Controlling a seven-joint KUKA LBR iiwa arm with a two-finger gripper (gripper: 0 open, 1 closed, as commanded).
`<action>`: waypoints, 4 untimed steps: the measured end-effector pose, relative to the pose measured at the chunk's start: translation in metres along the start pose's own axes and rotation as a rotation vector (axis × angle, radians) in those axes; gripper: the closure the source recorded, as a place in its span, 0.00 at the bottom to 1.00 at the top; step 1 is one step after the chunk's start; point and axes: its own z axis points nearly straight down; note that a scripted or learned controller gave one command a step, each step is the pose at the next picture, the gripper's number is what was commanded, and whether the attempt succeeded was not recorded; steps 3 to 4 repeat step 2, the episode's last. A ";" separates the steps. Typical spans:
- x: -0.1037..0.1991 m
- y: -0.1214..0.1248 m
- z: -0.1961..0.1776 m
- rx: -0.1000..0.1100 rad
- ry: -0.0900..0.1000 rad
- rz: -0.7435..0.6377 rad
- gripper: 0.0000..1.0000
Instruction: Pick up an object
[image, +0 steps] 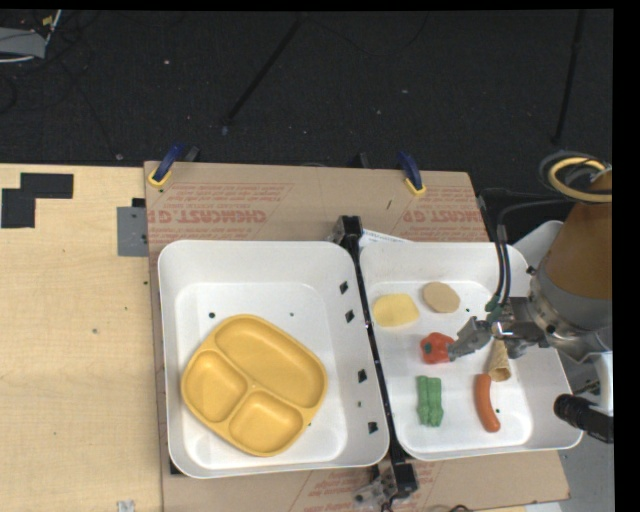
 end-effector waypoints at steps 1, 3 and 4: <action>-0.028 -0.009 -0.078 -0.007 -0.002 -0.084 0.00; -0.059 0.019 -0.049 0.001 0.000 0.047 0.00; -0.059 0.019 -0.049 0.001 0.000 0.047 0.00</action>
